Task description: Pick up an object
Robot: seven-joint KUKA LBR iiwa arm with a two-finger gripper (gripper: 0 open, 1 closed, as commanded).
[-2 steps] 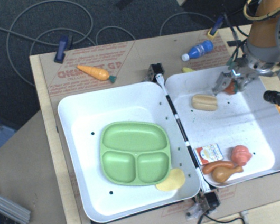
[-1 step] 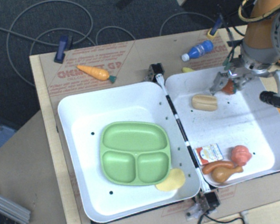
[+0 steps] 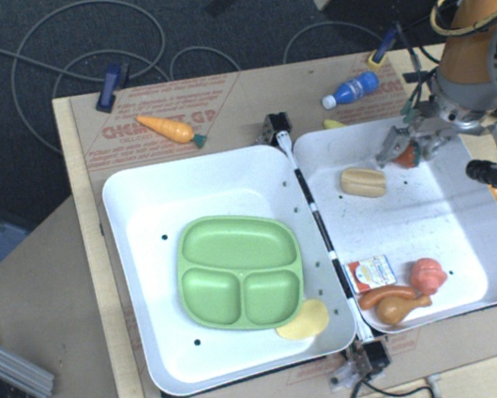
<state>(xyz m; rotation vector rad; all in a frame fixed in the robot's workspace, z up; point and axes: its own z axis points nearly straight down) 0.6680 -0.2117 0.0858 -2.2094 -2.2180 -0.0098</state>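
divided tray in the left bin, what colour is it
Light green. The divided tray shows plainly in the camera view, lying in the left bin.

We see bright, even light from overhead, with both white bins (image 3: 136, 261) glaring almost to blown-out. Shadows are soft and short, one falling across the right bin's floor beneath the arm (image 3: 474, 48). Detail is slightly soft and grainy throughout, and the dark carpet (image 3: 3, 103) at far left stays dim.
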